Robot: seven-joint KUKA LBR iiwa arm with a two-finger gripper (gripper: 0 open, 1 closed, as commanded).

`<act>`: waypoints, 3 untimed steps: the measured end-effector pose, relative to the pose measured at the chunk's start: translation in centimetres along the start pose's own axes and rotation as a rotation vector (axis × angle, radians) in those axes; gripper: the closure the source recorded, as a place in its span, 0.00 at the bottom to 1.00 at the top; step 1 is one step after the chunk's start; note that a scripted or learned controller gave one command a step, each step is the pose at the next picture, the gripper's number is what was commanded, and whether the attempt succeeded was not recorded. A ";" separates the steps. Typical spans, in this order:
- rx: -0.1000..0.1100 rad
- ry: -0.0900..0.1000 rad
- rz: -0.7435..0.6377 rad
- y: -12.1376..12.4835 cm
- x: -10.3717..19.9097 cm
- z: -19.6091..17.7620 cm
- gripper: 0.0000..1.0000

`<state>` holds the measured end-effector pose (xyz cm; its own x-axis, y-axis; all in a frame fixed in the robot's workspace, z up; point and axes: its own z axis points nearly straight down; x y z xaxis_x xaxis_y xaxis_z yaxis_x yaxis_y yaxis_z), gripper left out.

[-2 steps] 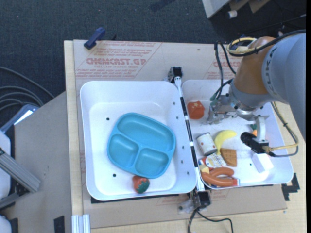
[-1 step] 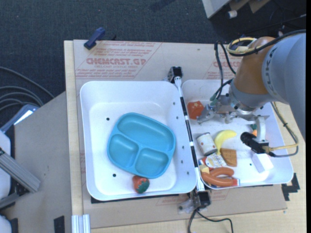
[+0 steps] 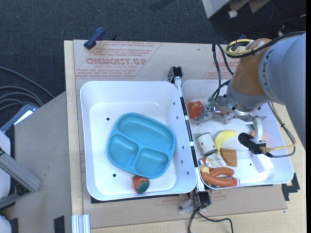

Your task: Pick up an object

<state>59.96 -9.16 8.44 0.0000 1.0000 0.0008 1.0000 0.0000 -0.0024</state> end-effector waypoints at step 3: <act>0.001 0.000 0.001 -0.3 -0.8 0.0 0.00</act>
<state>59.70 -10.00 8.43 0.0006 1.0000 0.0008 1.0000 -0.0006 -0.0031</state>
